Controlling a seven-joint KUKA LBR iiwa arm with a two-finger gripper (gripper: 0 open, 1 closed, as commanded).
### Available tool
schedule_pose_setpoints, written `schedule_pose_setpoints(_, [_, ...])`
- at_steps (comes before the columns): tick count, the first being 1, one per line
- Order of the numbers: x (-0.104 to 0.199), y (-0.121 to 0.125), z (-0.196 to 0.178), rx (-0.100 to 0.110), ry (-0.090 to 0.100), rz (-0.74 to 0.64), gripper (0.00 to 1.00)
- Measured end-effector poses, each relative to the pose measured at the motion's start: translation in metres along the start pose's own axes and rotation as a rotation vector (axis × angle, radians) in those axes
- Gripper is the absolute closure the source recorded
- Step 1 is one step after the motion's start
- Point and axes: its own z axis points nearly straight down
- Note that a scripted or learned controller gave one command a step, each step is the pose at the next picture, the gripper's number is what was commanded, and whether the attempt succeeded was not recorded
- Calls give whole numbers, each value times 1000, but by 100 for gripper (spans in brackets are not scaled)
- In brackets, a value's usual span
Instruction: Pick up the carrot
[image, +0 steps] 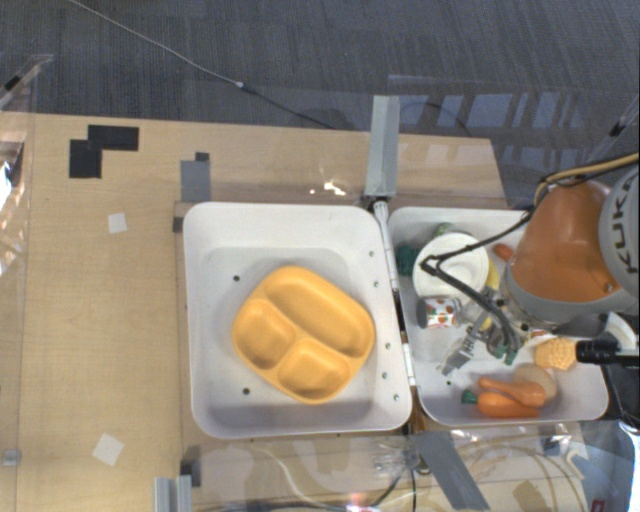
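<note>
1. The claw (462, 358) hangs low in the right bin (436, 402), up and to the left of the carrot; whether it is spread or pressed together I cannot tell, and nothing shows between its tips.
2. Risk, as I judge it: neighbours crowd the carrot, a beige round thing (533, 379) touching it and a yellow cracker-like piece (555, 352) just beside, so a descent could catch or nudge those.
3. The bin's near wall could block a fingertip.
4. The carrot (505, 398) lies flat near that wall: orange, tapered, green stub at its left end.
</note>
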Motion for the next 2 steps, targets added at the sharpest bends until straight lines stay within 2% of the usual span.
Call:
schedule_pose_setpoints(1, [12,-12,-7,-1,-2,214,0])
schedule_pose_setpoints(2, [11,-15,22,0,-1,369,0])
